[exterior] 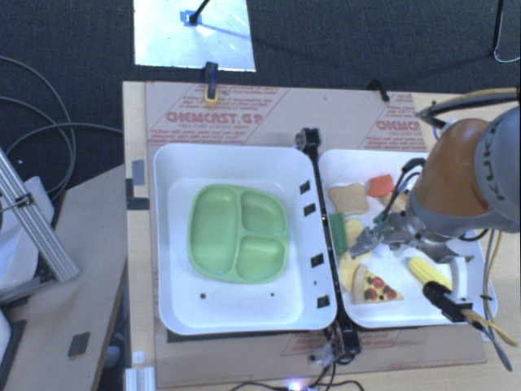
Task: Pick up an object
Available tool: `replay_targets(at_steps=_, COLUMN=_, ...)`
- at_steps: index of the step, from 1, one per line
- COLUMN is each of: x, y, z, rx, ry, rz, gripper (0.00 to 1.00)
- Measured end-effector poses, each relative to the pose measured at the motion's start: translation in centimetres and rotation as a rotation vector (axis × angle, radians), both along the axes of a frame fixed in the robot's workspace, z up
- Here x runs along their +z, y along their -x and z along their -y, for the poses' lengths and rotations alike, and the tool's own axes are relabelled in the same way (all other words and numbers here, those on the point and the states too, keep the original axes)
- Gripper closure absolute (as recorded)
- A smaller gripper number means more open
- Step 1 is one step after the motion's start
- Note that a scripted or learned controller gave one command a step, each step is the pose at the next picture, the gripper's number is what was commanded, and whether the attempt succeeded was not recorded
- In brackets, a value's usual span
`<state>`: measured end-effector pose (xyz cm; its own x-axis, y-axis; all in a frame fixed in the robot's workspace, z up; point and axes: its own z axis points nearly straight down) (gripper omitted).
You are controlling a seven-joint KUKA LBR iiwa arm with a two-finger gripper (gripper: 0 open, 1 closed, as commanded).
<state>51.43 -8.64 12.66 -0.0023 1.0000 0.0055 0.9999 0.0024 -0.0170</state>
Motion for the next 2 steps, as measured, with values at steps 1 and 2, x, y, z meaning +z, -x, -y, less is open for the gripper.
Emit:
replay_targets(at_steps=1, x=-0.89, y=0.19, z=0.08, rx=-0.001, ry=0.004, rz=0.014, gripper=0.00)
replay_targets(at_steps=2, x=0.01, y=-0.36, z=-0.33, rx=0.001, ry=0.005, rz=0.017, gripper=0.00)
